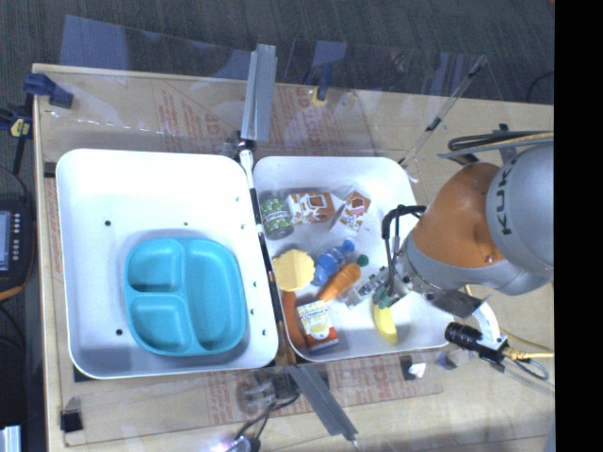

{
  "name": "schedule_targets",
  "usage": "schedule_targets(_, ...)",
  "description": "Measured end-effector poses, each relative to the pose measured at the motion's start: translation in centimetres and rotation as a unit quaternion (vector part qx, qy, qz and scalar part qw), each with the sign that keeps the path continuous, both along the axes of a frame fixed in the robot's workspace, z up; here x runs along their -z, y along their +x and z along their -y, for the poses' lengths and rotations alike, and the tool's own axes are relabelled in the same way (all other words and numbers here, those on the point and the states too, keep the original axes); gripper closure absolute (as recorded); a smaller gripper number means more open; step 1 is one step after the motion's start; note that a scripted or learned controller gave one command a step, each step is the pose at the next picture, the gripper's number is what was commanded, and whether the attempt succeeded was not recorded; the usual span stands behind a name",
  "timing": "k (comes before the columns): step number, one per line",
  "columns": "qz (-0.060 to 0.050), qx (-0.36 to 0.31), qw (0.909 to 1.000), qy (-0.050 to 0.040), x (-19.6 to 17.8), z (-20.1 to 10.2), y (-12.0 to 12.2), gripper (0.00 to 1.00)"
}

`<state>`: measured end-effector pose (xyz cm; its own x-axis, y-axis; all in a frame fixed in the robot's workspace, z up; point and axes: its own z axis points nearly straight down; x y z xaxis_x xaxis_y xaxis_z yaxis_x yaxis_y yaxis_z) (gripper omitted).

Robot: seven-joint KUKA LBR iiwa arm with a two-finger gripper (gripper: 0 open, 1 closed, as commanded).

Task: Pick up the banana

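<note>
While the gripper sits low in the right bin, we can't tell its opening or whether it holds anything. Banana lies just below it, near the bin's front wall. Risk as we judge it: the carrot and blue bottle crowd the gripper's left, so we could snag those instead or shove the banana against the wall.

Smooth glossy plastic tray
</note>
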<state>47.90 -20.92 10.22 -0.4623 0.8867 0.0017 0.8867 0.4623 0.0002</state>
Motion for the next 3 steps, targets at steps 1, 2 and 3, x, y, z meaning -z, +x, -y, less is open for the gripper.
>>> schedule_targets(1,0.000,0.000,1.0000,-0.0001,0.00,0.00,0.00,0.00)
schedule_targets(2,0.000,-0.002,1.0000,0.0001,-0.97,-0.04,0.11,1.00)
schedule_targets(3,0.000,-0.003,1.0000,0.0000,-0.97,-0.04,0.11,0.00)
